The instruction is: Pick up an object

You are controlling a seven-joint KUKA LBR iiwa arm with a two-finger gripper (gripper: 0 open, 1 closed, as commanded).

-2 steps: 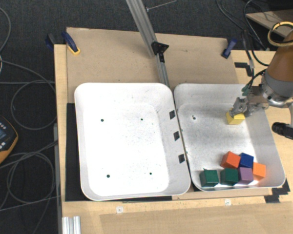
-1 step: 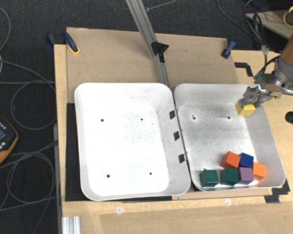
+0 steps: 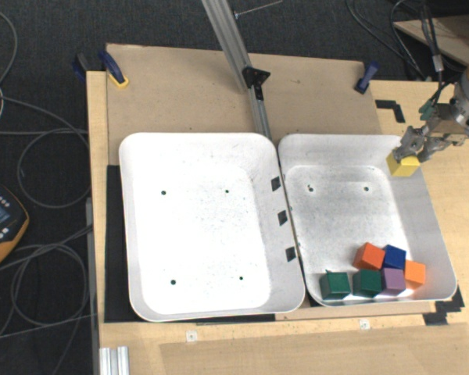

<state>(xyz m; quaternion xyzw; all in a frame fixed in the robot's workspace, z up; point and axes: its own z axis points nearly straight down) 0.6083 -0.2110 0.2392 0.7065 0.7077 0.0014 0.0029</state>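
My gripper (image 3: 412,153) hangs over the far right corner of the right bin (image 3: 336,209), shut on a small yellow block (image 3: 404,165) that sits between its fingertips. The block appears lifted off the bin floor. In the near right corner of the same bin lies a cluster of blocks: an orange one (image 3: 370,255), a blue one (image 3: 394,256), a second orange one (image 3: 415,273), a purple one (image 3: 394,280) and two green ones (image 3: 367,282) (image 3: 336,284).
The left bin (image 3: 195,217) lies beside the right one, with black clips (image 3: 282,217) along the shared rim. A metal pole (image 3: 234,45) rises from the back of the bench. Blue clamps (image 3: 113,69) (image 3: 366,76) hold the board's far corners.
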